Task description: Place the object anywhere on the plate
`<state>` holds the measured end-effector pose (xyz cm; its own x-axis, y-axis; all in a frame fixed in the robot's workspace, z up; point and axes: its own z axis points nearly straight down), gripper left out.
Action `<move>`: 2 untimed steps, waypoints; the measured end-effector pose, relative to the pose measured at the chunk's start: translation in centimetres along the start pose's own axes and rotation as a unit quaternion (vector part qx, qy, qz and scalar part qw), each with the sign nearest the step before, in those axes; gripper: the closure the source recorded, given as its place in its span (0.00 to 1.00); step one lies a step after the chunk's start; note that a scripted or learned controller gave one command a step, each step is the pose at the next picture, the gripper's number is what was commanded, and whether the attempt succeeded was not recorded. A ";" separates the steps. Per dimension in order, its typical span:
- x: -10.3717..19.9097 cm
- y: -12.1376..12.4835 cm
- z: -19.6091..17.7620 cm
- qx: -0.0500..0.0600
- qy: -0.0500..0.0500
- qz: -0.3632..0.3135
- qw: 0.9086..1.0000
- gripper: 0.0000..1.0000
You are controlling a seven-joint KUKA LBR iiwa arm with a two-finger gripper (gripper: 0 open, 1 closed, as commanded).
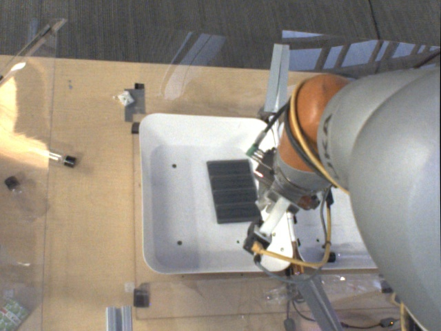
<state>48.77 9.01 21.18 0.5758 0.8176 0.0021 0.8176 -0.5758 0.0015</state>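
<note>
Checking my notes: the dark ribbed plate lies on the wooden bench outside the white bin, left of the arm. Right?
No. The camera view shows the dark ribbed plate inside the white bin, on its floor, left of the arm.

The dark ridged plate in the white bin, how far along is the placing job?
Done: nothing yet; the dark ridged plate shows no object on it. In hand: the arm hangs at the plate's right edge, over the white bin; I cannot tell whether it carries anything. Left: setting the object on the plate.
</note>
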 end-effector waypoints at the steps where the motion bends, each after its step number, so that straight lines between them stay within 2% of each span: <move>1: -0.1 3.9 -6.5 -0.001 0.000 -0.023 1.000 1.00; 2: 3.6 -2.5 -2.6 0.001 0.000 -0.142 0.990 1.00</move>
<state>48.75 13.37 23.75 0.3236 0.9462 0.0017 0.9462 -0.3236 0.0009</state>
